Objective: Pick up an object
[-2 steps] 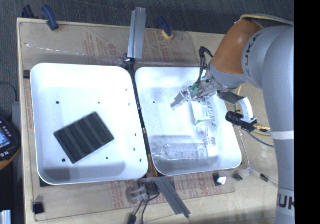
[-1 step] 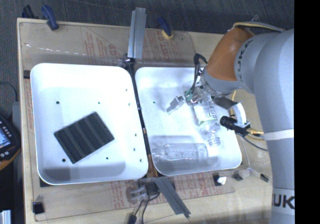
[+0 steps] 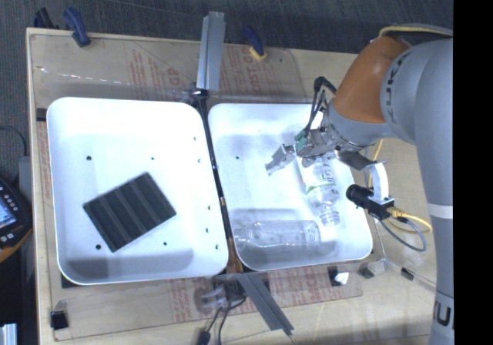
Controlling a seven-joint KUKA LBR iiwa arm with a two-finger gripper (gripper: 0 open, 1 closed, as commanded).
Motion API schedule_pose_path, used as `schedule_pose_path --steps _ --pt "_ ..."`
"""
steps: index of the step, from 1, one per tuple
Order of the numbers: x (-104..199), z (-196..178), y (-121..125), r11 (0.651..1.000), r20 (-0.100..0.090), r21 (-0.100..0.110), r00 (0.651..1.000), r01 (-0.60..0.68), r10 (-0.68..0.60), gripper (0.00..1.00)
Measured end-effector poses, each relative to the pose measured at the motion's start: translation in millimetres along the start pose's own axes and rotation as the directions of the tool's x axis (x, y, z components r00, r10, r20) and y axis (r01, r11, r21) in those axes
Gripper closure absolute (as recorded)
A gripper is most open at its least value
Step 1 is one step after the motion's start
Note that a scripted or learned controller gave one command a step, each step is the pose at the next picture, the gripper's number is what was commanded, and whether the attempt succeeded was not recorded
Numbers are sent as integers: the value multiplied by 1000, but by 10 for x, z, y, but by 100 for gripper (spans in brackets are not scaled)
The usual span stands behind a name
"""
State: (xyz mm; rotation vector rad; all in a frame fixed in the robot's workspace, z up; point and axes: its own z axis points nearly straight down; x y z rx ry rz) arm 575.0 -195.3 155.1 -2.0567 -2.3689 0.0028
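In the right bin point(image 3: 246, 135), a clear plastic bottle point(image 3: 322, 191) with a label lies lengthwise near the right wall. A second clear bottle point(image 3: 279, 232) lies across the bin's near end. My gripper point(image 3: 289, 155) hangs low over the middle of the right bin, just up and left of the first bottle's top end. I see nothing held in it. A black ribbed rectangular pad point(image 3: 129, 210) lies flat in the left bin point(image 3: 69, 120), far from the gripper.
The grey arm with its orange band point(image 3: 370, 93) reaches in over the right bin's right wall. A black fitting with a yellow cable point(image 3: 370, 201) sits on that wall. A metal divider bar point(image 3: 209, 51) stands between the bins at the back.
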Motion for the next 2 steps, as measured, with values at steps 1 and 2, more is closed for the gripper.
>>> schedule_pose_path --steps 1,2 --pt "-130 -70 -86 1000 3 -3 1000 -9 9 0" --pt "-130 -70 -86 1000 3 -3 1000 -9 9 0"
